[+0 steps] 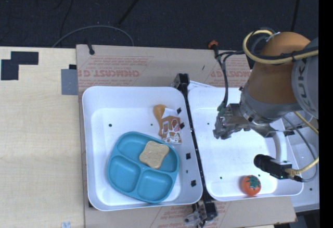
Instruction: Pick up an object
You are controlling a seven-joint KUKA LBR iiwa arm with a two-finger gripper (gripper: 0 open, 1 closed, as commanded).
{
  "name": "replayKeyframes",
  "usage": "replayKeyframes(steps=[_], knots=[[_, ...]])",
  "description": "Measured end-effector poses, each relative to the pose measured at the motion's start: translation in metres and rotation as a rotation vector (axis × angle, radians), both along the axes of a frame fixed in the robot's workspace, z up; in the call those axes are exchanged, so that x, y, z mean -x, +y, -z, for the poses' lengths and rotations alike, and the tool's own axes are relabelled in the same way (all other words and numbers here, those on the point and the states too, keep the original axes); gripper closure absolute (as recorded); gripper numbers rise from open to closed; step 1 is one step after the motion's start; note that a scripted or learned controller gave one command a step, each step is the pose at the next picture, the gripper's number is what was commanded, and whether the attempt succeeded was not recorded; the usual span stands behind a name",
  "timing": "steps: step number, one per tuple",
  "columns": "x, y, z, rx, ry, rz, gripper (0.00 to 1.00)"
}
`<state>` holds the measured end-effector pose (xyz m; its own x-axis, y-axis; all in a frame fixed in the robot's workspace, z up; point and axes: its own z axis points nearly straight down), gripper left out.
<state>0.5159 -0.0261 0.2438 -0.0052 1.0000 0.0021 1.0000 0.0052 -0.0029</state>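
1. White plastic, two shallow bins side by side on a cardboard sheet (pixel 156 65): left bin (pixel 96 117) and right bin (pixel 229 164).
2. Blue divided plate (pixel 130 175) in the left bin, filling much of its near half and reaching toward the near right corner.
3. Tan bread slice (pixel 154 154) lying flat in the plate's far right compartment.
4. Small packet (pixel 170 129), white with red-brown print, close to the left bin's right edge and just beyond the plate's far rim. Print too small to read.
5. Orange-brown piece (pixel 159 112) at the packet's far side, seemingly touching it.
6. Orange-red ball (pixel 250 185) with a green top, close to the right bin's near edge, well apart from the gripper.
7. Gripper (pixel 223 129) over the right bin's left half, near its left edge. Jaw state: cannot tell from this angle.
8. Red lettering on the cardboard beyond the left bin's far edge, upside down from here; apparently "CHEMCREST", not fully legible.
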Motion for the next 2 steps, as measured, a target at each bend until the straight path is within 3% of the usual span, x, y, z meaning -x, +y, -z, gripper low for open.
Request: replayKeyframes(steps=[2], knots=[[0.006,0.114,0.02,0.001,0.003,0.0,1.0]])
